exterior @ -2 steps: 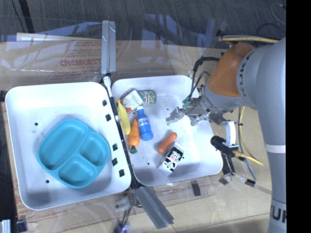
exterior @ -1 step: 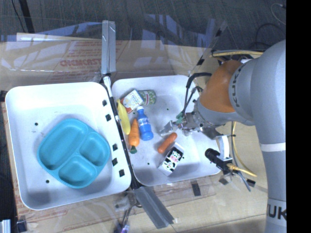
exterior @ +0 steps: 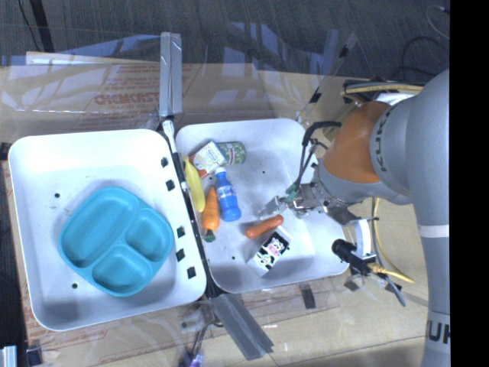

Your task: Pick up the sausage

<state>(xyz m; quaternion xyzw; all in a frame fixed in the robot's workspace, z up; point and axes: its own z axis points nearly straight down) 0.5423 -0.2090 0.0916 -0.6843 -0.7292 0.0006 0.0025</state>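
Beside the sausage, the jaws hover, seemingly apart, in the right bin.

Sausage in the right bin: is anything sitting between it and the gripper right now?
Nothing visible does. The sausage lies on bare bin floor, and the gripper hangs just above and right of it. The black-and-white carton sits below the sausage and the blue bottle to its left, both off that line.
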